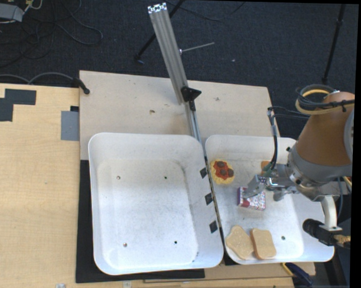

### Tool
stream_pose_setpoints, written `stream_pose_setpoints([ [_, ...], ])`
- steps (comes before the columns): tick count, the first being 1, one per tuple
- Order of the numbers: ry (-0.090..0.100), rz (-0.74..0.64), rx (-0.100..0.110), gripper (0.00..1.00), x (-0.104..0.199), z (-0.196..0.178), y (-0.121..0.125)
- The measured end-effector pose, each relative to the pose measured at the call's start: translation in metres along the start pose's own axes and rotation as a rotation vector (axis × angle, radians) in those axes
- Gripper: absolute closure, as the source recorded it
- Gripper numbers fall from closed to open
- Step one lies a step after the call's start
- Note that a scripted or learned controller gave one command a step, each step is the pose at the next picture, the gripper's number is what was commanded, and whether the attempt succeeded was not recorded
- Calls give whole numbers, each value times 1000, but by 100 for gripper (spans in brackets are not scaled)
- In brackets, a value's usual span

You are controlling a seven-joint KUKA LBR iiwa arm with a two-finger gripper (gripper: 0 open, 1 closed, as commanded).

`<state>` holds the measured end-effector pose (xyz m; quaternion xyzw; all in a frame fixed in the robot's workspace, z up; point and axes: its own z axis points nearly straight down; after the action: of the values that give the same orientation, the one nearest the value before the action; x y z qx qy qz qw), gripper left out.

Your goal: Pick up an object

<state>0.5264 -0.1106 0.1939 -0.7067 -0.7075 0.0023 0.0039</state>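
Observation:
In the right bin [283, 241] lie a small round pizza-like piece [222, 171] with red topping, a silver and red foil packet [253, 199], and two tan bread slices [252, 243] near the front edge. My gripper [263, 183] reaches in from the right and hangs just above the foil packet's upper right corner. A small orange item [265, 166] peeks out behind the gripper.
The left bin [144, 204] sits beside the right one, parted by a rim with black clips. A slanted aluminium rail [171, 57] rises from the bench behind the bins. The arm's orange band [324, 136] looms over the right bin's far side.

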Motion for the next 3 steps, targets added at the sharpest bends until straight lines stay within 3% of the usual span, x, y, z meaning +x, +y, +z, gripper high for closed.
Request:
stream_pose_setpoints([
  [1, -1, 4, -6, 0, -2, -2, 1],
  [3, 0, 1, -2, 0, -7, 100, -7],
])
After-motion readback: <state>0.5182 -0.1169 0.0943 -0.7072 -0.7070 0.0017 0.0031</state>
